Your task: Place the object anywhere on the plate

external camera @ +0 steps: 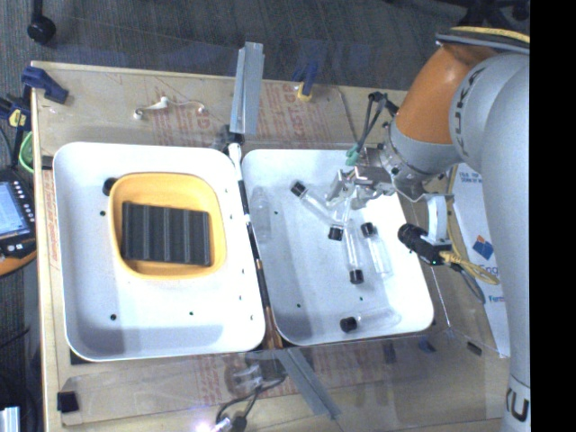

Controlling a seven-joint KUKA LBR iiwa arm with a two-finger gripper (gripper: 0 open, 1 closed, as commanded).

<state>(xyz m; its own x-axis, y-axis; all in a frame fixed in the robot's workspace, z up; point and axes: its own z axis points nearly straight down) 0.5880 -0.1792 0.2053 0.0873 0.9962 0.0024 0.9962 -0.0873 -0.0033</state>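
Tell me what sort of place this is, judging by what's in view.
Probably a robotics lab test bench: a KUKA arm reaches over two white bins on a wooden bench, with a handheld control pendant beside it and office-chair casters on carpet.

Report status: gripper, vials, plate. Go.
Gripper low over right bin, among clear vials. Nothing seen held. Yellow plate in left bin, dark rack on it.

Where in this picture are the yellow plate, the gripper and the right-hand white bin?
yellow plate (pixel 128 191): camera view, on its bare yellow rim, upper left.
gripper (pixel 346 190): camera view, at its tip above the clear tubes.
right-hand white bin (pixel 297 286): camera view, on its bare floor.
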